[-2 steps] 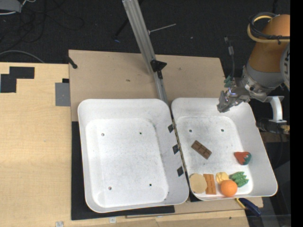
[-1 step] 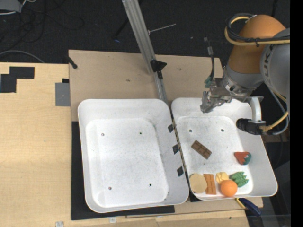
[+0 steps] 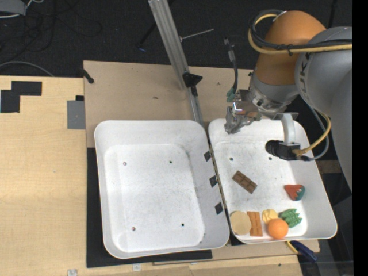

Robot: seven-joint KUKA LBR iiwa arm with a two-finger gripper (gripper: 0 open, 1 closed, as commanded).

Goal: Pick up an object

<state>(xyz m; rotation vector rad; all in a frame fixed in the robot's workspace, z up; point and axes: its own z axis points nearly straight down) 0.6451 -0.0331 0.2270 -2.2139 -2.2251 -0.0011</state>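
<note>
End effector (image 3: pixel 234 121) hovers at the right bin's (image 3: pixel 322 211) far-left corner; can't tell its grip state. Arm (image 3: pixel 299 56) bent in from the right, wrist pointing down. Left bin (image 3: pixel 109 200) alongside. Chocolate bar (image 3: pixel 244 181) mid-bin; bread (image 3: pixel 246 223), orange (image 3: pixel 278 229), strawberry (image 3: pixel 294 192) along the near edge, well apart from it.

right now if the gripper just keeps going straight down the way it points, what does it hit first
Most likely the bare floor of the right bin near its far-left corner. The gripper hangs above that corner, well clear of the chocolate bar. Depth is unclear, so it might clip the bin's rim instead.
</note>
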